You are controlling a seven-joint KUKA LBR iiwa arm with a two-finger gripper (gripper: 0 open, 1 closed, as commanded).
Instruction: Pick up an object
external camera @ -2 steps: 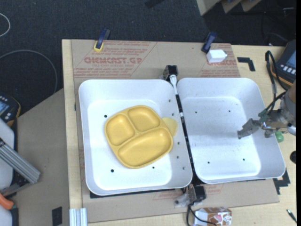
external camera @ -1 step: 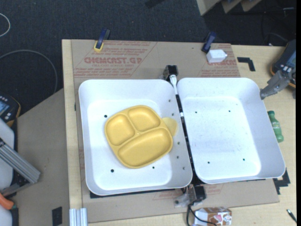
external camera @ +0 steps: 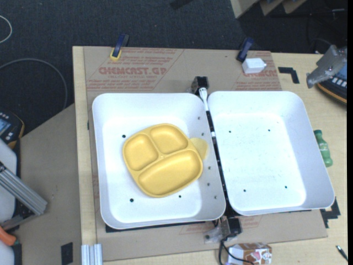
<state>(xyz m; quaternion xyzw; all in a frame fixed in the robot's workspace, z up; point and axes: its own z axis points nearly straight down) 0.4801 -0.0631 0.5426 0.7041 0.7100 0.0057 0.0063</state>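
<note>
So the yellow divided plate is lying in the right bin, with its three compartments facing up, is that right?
Not quite. The camera view shows the yellow divided plate lying in the left bin, not the right bin. The rest holds: its three compartments face up.

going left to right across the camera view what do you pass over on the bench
left white bin → yellow divided plate → black clip between the bins → right white bin → green object beside that bin
</note>
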